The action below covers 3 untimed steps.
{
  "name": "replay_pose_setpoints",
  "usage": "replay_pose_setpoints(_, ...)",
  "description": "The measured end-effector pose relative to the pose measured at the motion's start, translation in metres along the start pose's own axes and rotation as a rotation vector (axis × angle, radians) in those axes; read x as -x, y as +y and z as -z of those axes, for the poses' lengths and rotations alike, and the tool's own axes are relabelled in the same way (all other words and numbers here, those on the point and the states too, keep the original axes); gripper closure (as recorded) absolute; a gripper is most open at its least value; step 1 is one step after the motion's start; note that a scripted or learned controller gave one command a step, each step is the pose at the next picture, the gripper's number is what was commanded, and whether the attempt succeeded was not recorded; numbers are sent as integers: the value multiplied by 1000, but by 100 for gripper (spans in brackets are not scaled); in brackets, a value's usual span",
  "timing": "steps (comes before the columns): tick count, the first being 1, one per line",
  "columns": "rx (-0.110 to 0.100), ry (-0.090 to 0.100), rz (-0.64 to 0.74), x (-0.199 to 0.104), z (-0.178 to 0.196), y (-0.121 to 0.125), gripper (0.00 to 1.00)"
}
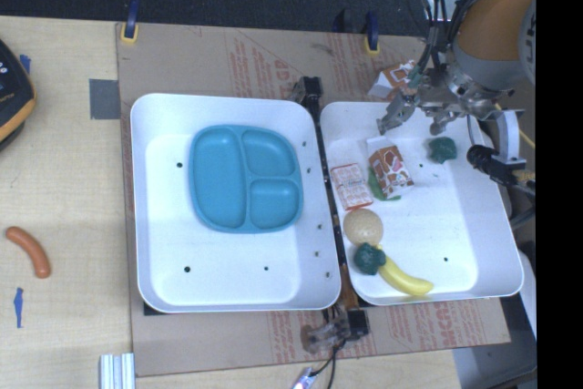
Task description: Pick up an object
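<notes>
The tool (421,112) hangs open and holds nothing over the far end of the right bin (496,223), so it should drop straight down onto the little carton (389,171) nearby before closing

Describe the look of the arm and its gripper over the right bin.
The arm is bulky and rounded, grey with a broad orange band above the wrist. Black cables loop beside it. The gripper is bare grey metal with thin, angular fingers.

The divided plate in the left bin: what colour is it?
Light blue, a plain solid colour; the divided plate shows clearly in the camera view.
</notes>
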<state>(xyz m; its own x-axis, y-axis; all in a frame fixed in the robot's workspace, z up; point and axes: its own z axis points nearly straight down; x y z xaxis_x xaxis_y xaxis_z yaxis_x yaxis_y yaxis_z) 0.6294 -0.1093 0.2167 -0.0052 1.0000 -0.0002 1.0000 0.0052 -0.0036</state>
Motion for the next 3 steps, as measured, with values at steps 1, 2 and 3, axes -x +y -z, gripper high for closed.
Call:
replay_pose_setpoints(1, -3, -1, -1, 22, -120, -22, 0)
replay_pose_setpoints(2, 1, -1, 0, 15, -124, 10, 0)
replay_pose_setpoints(3, 0, -1, 2, 16, -114, 10, 100)
